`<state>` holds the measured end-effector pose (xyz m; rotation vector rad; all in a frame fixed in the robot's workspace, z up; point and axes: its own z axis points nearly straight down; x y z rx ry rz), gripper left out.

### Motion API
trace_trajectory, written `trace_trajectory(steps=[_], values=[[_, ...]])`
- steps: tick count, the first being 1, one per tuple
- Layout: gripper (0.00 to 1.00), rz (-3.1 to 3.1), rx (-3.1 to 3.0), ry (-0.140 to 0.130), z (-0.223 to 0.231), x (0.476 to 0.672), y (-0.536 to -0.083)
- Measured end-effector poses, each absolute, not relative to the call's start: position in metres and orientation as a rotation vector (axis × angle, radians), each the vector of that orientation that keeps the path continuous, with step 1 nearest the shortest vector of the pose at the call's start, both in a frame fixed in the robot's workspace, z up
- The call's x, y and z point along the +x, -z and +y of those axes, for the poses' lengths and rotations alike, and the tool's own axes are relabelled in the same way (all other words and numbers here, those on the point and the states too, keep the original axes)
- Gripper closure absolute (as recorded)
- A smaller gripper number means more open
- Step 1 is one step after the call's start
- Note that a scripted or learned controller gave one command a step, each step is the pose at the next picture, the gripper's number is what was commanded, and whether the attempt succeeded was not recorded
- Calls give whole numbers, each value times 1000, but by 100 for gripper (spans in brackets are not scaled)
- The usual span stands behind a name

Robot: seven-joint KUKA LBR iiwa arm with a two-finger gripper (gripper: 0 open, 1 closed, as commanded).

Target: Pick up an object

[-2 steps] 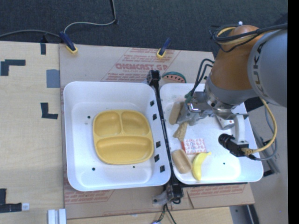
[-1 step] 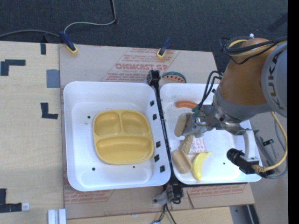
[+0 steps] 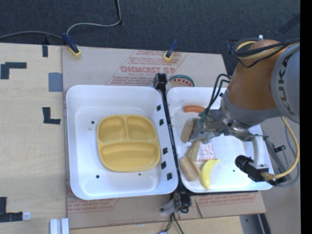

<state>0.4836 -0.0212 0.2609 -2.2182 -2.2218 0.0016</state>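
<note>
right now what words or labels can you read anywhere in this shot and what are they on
"CHEMCAST GP" in red print on the brown cardboard sheet under the bins; the smaller red lines around it are too blurred to read.
"KU", cut off by the frame, on the grey arm.
The red print on the small white packet is too small to read.

A wooden bench (image 3: 29, 155) carries a printed cardboard sheet (image 3: 122, 67), held at its far edge by two yellow-and-blue clamps (image 3: 72, 47) (image 3: 170, 52). On the cardboard sit two shallow white bins, the left bin (image 3: 70, 130) and the right bin (image 3: 224, 185), touching along a black strip (image 3: 165, 126). A yellow divided plate (image 3: 128, 143) lies flat in the middle of the left bin. Black tape marks (image 3: 48, 116) and a grey patch (image 3: 55, 81) lie on the bench's left part. A thin cable (image 3: 97, 24) runs over the dark floor beyond the far edge.
</note>
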Motion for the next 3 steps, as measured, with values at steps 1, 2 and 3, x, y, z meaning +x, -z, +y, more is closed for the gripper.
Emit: trace_trajectory(steps=[1, 2, 3], values=[[100, -2222, -2217, -2, -15, 499, -260], [100, -2223, -2214, -4, -15, 499, -269], [100, -2224, -2210, -6, -14, 499, -278]])
